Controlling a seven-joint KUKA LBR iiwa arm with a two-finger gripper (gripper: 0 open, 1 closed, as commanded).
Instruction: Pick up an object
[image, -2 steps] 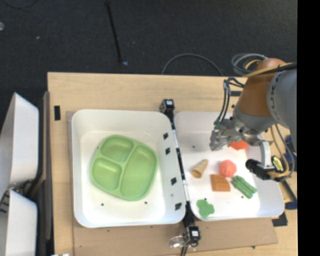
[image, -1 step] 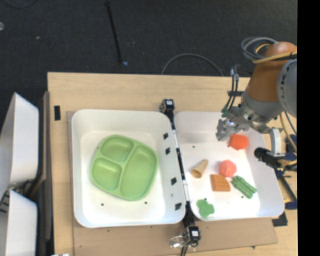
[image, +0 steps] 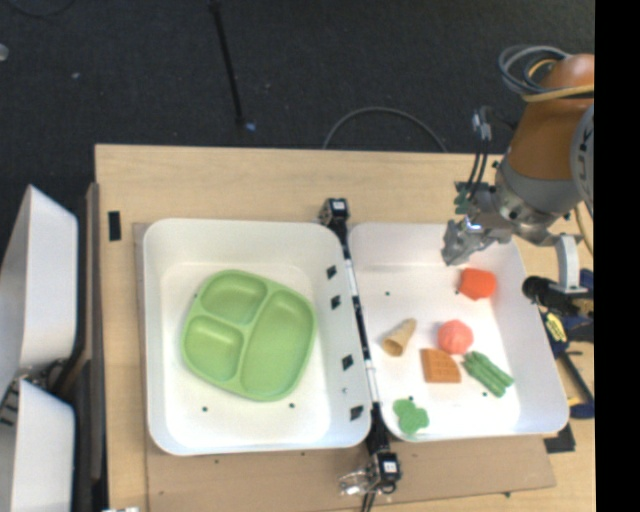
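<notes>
At five o'clock from my gripper (image: 462, 247), just beside it: orange block (image: 477, 284), untouched in the right bin (image: 520, 400); finger state cannot be told.

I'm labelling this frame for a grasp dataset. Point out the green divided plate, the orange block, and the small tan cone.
Green divided plastic plate (image: 248, 335), camera view, centre ridge.
Orange block (image: 477, 284), camera view, top face.
Small tan cone (image: 399, 337), camera view, mid-body.

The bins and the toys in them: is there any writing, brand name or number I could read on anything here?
None can be read. The green divided plate in the left bin, the toy foods in the right bin and the gripper show no legible words, labels or numbers. Any small markings are too blurred to make out.
</notes>
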